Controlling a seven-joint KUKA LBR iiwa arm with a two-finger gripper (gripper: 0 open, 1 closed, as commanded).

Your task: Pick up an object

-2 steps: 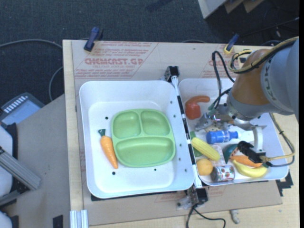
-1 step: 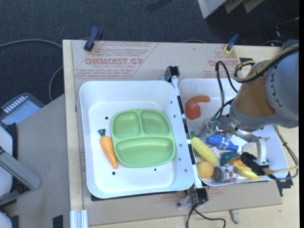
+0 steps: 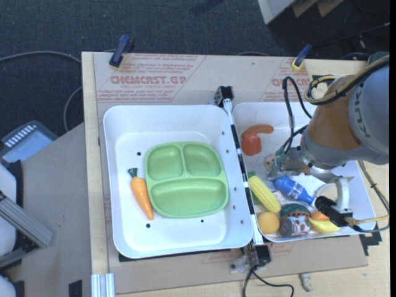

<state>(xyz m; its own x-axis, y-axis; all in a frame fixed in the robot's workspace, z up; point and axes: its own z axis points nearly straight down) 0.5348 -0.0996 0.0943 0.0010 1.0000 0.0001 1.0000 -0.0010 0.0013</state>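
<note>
Two white bins sit side by side on the bench. The left bin (image 3: 117,184) carries a green divided plate (image 3: 185,179) near its middle and a toy carrot (image 3: 142,196) just beside the plate, toward the bin's left wall. The right bin (image 3: 263,113) is crowded: a red tomato (image 3: 250,143) and an orange sausage (image 3: 258,129) lie near its far edge, while a corn cob (image 3: 263,193), a blue bottle (image 3: 294,189), an orange (image 3: 268,222), a small can (image 3: 296,223) and a banana (image 3: 323,226) are packed along its near edge, several of them touching. The arm (image 3: 346,125) is seen over the right bin's right half, and the gripper (image 3: 279,162) is judged to be low above the gap between the tomato and the corn cob; whether it is open or closed cannot be told, as it is covered by the wrist, and nothing is seen held. No object is lifted yet. Several risks can be judged from here. Because the near-edge items are so tightly packed, two things could be pinched at once, or one could be pushed aside. Round things such as the tomato or orange could be squeezed out and rolled away. If the descent lands in the bare gap, nothing would be caught. The cables (image 3: 291,113) trailing by the wrist could also be dragged across the contents.
</note>
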